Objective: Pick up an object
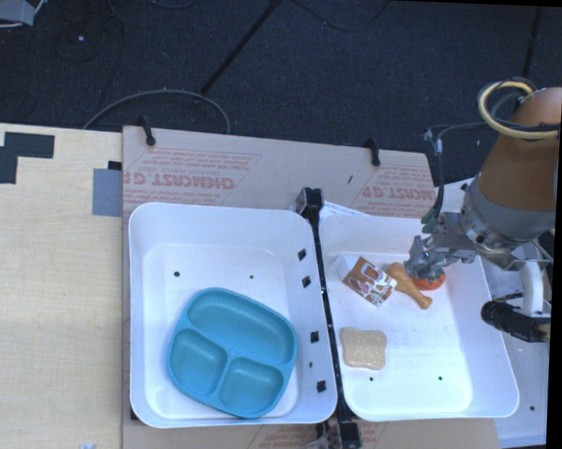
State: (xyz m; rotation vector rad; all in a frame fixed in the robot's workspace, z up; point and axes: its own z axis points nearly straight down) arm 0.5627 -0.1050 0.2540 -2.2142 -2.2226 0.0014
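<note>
My gripper (428, 261) hangs low over the far right part of the right bin (460, 388), right above a small orange-red thing (428, 280) that it partly hides. A tan, stick-shaped toy (407, 284) lies just to the left of that thing and touches it. Further left lies a small printed packet (369, 280), tilted. A pale beige slice of bread (363, 348) rests flat nearer the front of the same bin. I see nothing lifted off the bin floor.
The left bin (157, 259) holds a blue divided plate (231, 350) in its front half. A black-clipped divider (316, 305) separates the two bins. The arm (518, 175) comes in from the right, above the right bin's far corner.
</note>
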